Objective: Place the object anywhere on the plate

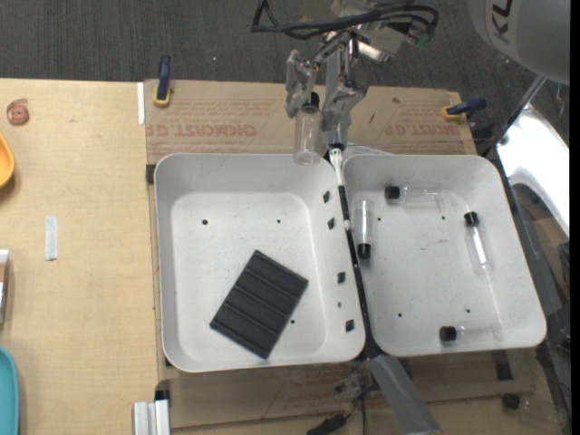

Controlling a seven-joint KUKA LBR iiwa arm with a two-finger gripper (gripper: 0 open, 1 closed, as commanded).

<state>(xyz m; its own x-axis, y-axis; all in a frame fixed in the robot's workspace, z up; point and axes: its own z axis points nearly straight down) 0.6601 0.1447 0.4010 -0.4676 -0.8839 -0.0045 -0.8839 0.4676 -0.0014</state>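
My gripper (pixel 318 109) hangs above the far rim where the two bins meet. It is shut on a clear plastic tube (pixel 309 141), which hangs upright between the fingers with its lower end just over the left bin's back edge. The plate (pixel 260 303) is a black ribbed rectangle lying flat and askew in the left bin (pixel 181 243), toward its front. The tube is well behind the plate and raised above it.
The right bin (pixel 507 243) holds several clear tubes with black caps: one by the left wall (pixel 363 229), one at the back (pixel 412 193), one on the right (pixel 476 241), one at the front (pixel 469 333). Cardboard (pixel 227 116) lies behind the bins, clamped at both ends.
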